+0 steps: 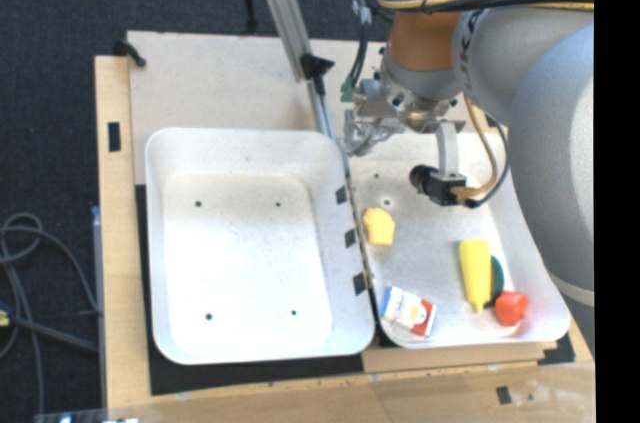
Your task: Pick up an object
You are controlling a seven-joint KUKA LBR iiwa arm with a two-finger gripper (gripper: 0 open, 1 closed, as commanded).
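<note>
My gripper (362, 137) hangs over the far left corner of the right bin (520, 211), under the orange wrist band, with nothing seen between its tips. A small yellow block (378, 227) lies below it near the bin's left wall. A yellow banana-like piece (475, 272) and a red object (510, 307) rest at the front right. A small red, white and blue box (408, 310) sits at the front left corner.
The left bin (240, 241) stands beside the right one, sharing a central rim. A slanted metal rail (285, 11) rises behind the bins. A black fitting (438, 183) hangs from the arm over the right bin. Cables lie off the bench at the left.
</note>
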